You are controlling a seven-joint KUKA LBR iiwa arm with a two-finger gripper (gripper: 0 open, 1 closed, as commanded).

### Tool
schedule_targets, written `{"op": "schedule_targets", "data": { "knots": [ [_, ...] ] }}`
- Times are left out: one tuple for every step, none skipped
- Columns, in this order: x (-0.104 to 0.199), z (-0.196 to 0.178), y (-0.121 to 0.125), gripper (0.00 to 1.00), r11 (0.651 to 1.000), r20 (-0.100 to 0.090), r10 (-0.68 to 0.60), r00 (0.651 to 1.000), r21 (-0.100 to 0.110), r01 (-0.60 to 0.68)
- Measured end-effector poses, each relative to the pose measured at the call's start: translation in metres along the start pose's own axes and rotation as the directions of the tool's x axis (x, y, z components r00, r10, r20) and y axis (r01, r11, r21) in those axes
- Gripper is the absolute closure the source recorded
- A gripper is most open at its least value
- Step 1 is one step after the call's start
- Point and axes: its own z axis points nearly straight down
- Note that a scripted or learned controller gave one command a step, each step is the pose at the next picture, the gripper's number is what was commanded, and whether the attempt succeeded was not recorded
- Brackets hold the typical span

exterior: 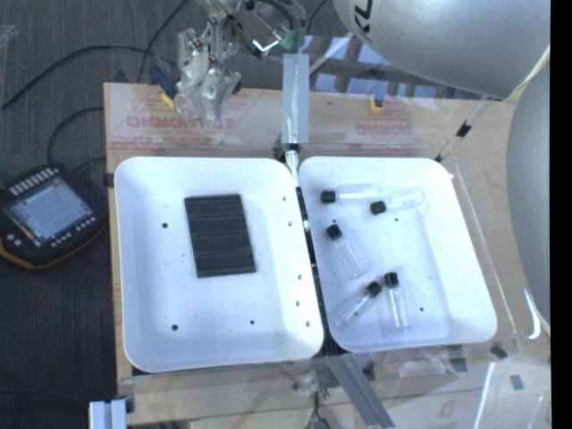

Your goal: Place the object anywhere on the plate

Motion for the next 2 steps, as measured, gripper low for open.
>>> {"op": "schedule_targets", "data": {
  "knots": [
    [-0.0002,-0.0126,0.0001,1.0,0.879,0.001,0.477,0.879,0.0,-0.477],
    [-0.0011,-0.0225,0.0002,1.0,0.878,0.004,0.478,0.878,-0.003,-0.478]
  ]
}}
